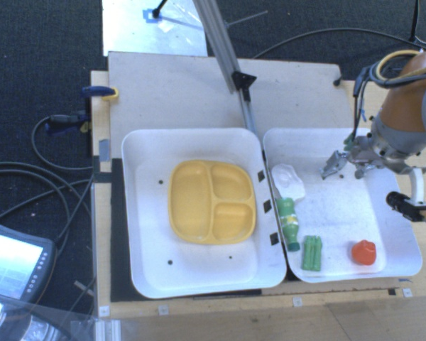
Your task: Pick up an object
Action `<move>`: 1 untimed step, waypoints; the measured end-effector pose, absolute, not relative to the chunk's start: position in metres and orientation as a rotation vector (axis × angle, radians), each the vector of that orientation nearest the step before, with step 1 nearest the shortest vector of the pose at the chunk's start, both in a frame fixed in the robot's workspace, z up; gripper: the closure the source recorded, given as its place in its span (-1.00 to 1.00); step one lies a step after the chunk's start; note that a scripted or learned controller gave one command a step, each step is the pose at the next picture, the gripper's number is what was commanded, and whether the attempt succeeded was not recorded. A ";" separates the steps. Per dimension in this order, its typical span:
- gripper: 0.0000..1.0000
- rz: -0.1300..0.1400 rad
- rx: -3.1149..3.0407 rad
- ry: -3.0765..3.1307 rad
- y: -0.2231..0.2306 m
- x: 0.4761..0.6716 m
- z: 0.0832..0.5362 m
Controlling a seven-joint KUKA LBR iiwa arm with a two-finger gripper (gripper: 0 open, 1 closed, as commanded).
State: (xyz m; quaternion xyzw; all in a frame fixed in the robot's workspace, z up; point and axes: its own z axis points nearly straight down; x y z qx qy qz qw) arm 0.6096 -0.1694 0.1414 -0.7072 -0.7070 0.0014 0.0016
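Jaws spread apart and grasping nothing, by the look of the two thin fingers splayed at the gripper (337,165), poised over bare floor in the far part of the right bin (394,261). Nearest candidate a crumpled white object (288,181), just left of the fingers and hard against the bin's left wall. Nearer along that wall, a green bottle (289,223); beside it a small ribbed green piece (312,253); well to the right, an orange object (364,252) with open floor all round. Best bet probably the orange one: room for both fingers, no wall to foul. Centre above it, straddle evenly, descend straight, close only once low. In the left bin (138,190), a yellow divided plate (212,202), too flat and wide to pinch.
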 end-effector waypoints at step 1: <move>1.00 -0.004 -2.224 -2.224 -0.169 0.612 0.156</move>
